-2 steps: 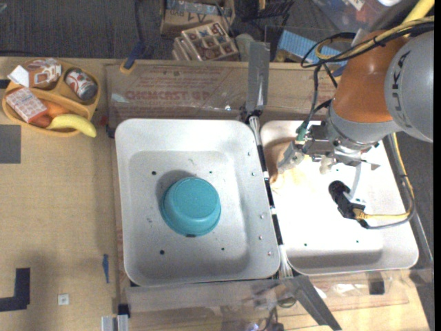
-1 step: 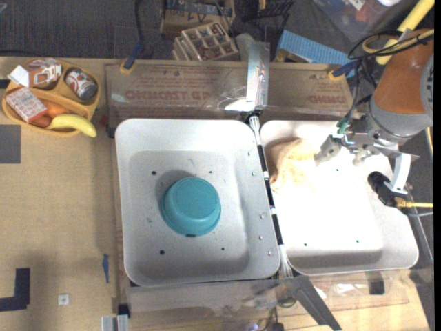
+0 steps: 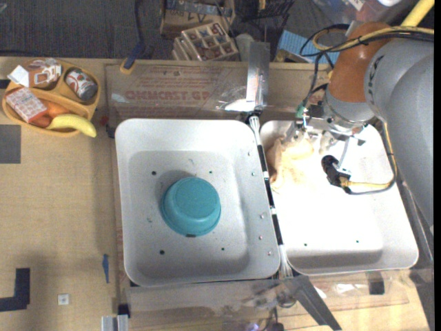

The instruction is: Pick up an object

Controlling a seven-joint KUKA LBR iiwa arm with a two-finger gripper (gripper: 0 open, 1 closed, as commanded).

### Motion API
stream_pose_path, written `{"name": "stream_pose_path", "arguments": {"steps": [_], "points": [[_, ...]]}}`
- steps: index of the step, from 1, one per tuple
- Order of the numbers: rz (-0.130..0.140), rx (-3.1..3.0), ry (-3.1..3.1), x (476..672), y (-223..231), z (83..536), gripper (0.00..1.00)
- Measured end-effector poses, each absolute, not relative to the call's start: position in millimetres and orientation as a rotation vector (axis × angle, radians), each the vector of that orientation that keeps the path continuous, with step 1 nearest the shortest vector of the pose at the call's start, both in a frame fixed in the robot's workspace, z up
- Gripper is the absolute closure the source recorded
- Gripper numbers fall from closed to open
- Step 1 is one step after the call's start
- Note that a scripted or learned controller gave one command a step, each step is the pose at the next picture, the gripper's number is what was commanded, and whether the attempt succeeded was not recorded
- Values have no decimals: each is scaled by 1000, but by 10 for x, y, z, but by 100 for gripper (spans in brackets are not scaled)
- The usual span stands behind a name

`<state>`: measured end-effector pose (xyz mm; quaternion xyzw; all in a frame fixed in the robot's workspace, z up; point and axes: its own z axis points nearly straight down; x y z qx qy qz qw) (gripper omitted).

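Note:
A teal bowl lies upside down in the middle of the left bin. In the right bin, a pale tan object rests against the left wall near the far corner, washed out by glare. My gripper hangs low over the far left part of the right bin, right at the top edge of that pale object. Whether it touches the object is lost in the glare. The orange wrist band sits above it, and a black cable dangles beside it.
A tray with a banana and snack packs sits on the bench at far left. A cardboard piece lies behind the left bin. The grey arm covers the right bin's far right side. Clutter and crates stand beyond the bench.

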<state>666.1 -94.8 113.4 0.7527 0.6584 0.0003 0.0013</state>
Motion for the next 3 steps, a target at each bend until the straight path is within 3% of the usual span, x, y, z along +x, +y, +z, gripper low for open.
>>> {"name": "stream_pose_path", "arguments": {"steps": [1, 2, 3], "points": [[2, 2216, 2221, 6484, -1315, 2101, 0], [0, 2151, 2289, 6659, -693, 1856, 0], [1, 1982, 2437, 6451, -999, 1171, 0]]}}
